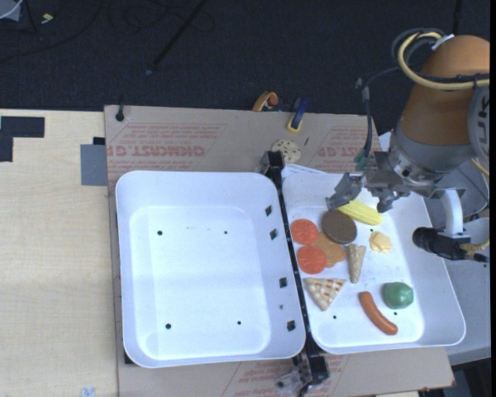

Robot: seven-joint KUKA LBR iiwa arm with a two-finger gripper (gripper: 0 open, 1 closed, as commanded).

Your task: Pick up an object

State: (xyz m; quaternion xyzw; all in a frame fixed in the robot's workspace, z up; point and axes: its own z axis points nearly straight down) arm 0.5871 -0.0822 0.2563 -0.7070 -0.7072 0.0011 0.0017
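Approach step: gripper (365, 190) hovers w/ fingers apart over right bin (434, 321), just above the yellow banana-like toy (360, 212) beside the brown disc (339, 227); next, I judge, drop straight down & close on it w/o nudging neighbours.

Bare left bin (140, 222); crowded right bin (434, 304).

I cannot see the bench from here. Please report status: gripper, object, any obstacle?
Gripper above yellow piece in right bin, nothing held. Brown disc lies close beside it.
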